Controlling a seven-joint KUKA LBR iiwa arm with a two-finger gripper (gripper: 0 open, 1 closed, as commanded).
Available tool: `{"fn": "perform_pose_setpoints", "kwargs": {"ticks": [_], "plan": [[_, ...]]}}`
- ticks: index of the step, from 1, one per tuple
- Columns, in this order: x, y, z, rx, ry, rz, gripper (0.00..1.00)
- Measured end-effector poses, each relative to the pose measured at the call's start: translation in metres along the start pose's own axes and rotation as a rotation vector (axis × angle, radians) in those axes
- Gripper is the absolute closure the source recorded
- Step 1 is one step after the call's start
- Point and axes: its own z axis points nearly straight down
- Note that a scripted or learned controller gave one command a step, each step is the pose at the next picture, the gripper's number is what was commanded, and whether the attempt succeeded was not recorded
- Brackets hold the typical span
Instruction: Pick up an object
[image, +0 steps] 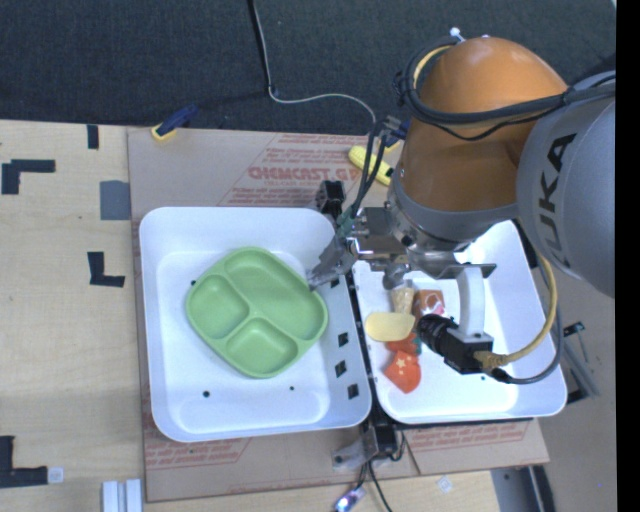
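Your gripper (402, 278) hangs over the right bin (520, 392), just right of frame centre. Whether it is spread or closed cannot be told. The yellow piece (388, 326) lies just below it, touching the red piece (404, 372). Centre on one piece only, clear of the bin's wall.

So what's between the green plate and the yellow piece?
Just the two bins' meeting walls, between plate and yellow piece, in the camera view.

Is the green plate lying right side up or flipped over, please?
Right side up: the green plate shows its three hollow compartments facing upward.
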Motion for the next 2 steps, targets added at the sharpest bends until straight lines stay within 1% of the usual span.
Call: {"fn": "perform_pose_setpoints", "kwargs": {"ticks": [1, 2], "plan": [[-0.0034, -0.0015, -0.0003, 0.018, -0.007, 0.006, 1.00], [0.0061, -0.0013, -0.0095, 0.016, -0.006, 0.009, 1.00]]}}
